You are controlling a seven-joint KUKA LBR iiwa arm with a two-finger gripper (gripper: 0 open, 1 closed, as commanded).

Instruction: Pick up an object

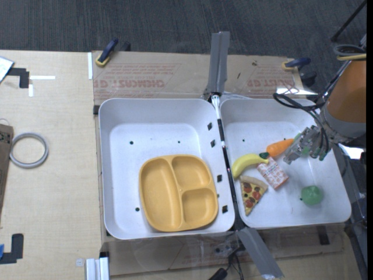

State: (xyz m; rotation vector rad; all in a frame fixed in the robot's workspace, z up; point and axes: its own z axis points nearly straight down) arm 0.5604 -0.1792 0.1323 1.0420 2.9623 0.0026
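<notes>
Your gripper (298,149) hovers low in the right bin (326,217), angled toward the toys clustered there. The carrot (278,147) lies just beside it, banana (247,163) beyond; whether it is parted or closed, you cannot tell.

A divided plate (178,191) was set in the left bin (111,156); a banana (247,163), carrot (280,147), pizza slice (252,193) and ball (312,195) were placed in the right bin (256,118).

My workplace: robotics lab test bench. Two shallow white plastic bins (116,174) on taped brown cardboard sheet (163,77), blue spring clamps (106,52), grey tape roll (27,150), black cables (297,101), dark carpet floor (145,10).
</notes>
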